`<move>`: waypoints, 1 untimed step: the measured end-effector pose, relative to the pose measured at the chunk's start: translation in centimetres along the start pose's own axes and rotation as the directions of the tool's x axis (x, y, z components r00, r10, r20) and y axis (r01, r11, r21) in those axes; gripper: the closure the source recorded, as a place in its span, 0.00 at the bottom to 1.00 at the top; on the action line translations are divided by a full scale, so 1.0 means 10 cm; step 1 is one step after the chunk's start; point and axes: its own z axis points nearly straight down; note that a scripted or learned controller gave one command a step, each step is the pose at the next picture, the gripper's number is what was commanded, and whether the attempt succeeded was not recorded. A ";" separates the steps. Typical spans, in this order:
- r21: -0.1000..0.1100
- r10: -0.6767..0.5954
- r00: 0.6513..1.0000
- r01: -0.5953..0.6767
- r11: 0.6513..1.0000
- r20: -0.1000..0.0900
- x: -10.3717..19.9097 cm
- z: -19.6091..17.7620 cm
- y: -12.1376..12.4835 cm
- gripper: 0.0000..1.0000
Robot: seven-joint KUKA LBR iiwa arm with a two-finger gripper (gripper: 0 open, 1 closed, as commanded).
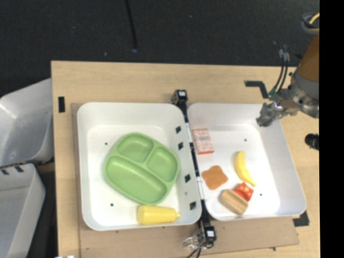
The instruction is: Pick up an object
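While the arm (306,74) reaches in from your right, its gripper (267,115) hangs over the far right corner of the right bin (271,144), with nothing between its fingers; whether those fingers are spread or pressed together you cannot tell from this angle.

Look into that right bin and you find five things. A small red-and-white printed packet (203,141) lies against the left wall, by the divider. Nearer you, an orange toast-shaped piece (215,177) sits in the middle. A banana (244,168) lies to its right, running lengthwise toward you, well apart from the gripper. At the near edge a tan bread-roll-like toy (233,201) touches a small red piece (244,190), which sits just below the banana's near tip.

Your left bin (91,144) holds a green divided plate (142,167) filling its centre, and a yellow corn-like toy (157,214) lying against the near wall, just beside the plate's rim.
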 end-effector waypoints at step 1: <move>0.006 -0.002 1.000 0.002 1.000 -0.002 -0.01 -0.11 0.01 1.00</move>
